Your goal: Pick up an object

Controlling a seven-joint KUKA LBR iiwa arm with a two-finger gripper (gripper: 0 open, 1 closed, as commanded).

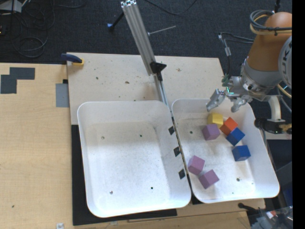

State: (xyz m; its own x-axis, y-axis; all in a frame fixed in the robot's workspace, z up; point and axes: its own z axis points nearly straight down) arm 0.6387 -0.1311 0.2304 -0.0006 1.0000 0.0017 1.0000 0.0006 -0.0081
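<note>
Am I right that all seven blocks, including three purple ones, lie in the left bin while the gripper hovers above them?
Not quite: the blocks lie in the right bin, not the left bin, as the camera view shows. Seven blocks, three purple, and the gripper above them all hold.
</note>
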